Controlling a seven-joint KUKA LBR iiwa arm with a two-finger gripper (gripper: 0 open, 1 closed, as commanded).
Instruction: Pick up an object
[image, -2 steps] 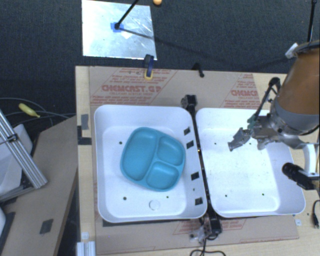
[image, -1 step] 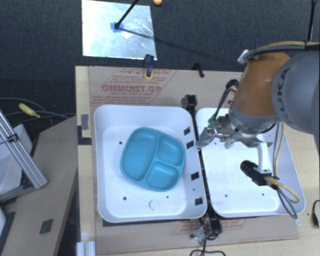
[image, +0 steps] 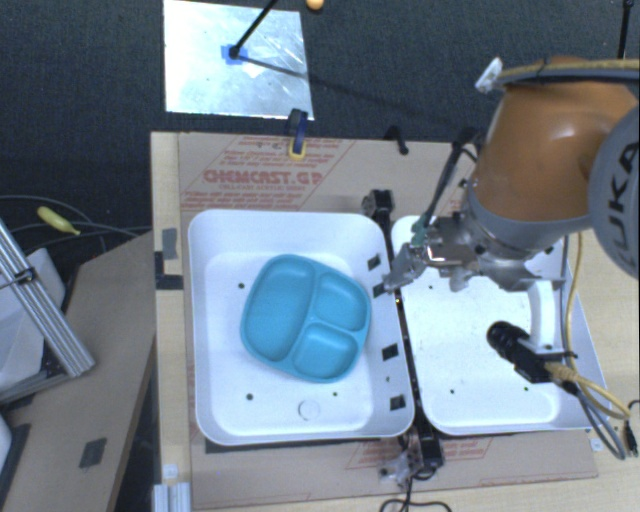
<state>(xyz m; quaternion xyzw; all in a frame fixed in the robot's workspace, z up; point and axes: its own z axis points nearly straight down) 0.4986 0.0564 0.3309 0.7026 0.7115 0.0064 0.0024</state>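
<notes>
Hanging at the inner edge of the right bin (image: 480, 412), the gripper (image: 405, 268) sits close over the divide where the two bins meet, toward the 12 o'clock end of that seam. The arm (image: 560, 140) reaches in from 3 o'clock, and its bulky orange-banded wrist covers much of the right bin's 12 o'clock half.

Finding 1: whether the gripper is spread or closed cannot be told. The tip is small, dark and seen against the dark clips on the seam. Nothing can be seen held in it.

Finding 2: the one clear candidate for the task is a blue divided plate (image: 305, 318). It lies flat on the floor of the left bin (image: 215, 400), roughly central and turned a little askew, with its three compartments facing up. It is at about 8 o'clock from the gripper, near it but apart.

Finding 3: a dark fitting with a cable (image: 520, 352) lies over the right bin at 5 o'clock from the gripper. Whether it belongs to the rig or is loose cannot be told.

Assessment: the gripper looks badly placed for a pick. The plate is low, wide and shallow, so a grasp would probably have to pinch its raised rim or a divider wall. The bin wall beside the gripper is a collision risk if it descends here.
</notes>
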